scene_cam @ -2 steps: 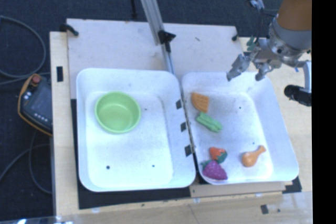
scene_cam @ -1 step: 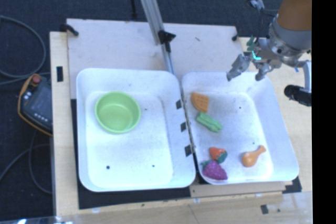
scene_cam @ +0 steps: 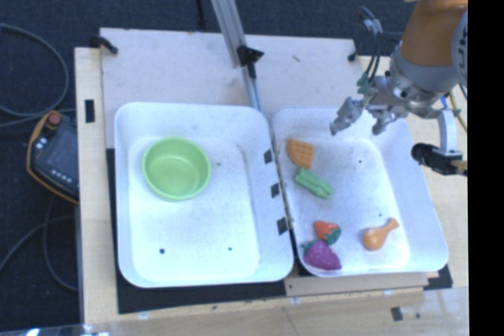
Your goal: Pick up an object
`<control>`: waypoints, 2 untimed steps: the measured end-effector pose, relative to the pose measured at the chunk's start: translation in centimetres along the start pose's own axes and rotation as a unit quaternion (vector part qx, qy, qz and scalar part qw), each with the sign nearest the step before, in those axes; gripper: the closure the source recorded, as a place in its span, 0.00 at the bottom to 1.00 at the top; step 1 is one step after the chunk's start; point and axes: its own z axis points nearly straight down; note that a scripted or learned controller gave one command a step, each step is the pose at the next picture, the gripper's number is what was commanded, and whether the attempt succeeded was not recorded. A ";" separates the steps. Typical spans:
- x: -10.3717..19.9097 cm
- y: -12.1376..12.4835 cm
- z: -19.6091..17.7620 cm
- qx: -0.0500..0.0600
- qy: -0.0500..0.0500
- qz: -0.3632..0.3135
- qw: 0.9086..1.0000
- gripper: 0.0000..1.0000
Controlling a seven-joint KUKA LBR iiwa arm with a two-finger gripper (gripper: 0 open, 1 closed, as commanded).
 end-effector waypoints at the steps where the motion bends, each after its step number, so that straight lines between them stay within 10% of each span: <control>1: -0.7 -0.4 6.1 0.001 0.000 0.001 1.000 0.00; 2: -0.5 0.4 11.1 0.001 0.000 0.000 1.000 0.00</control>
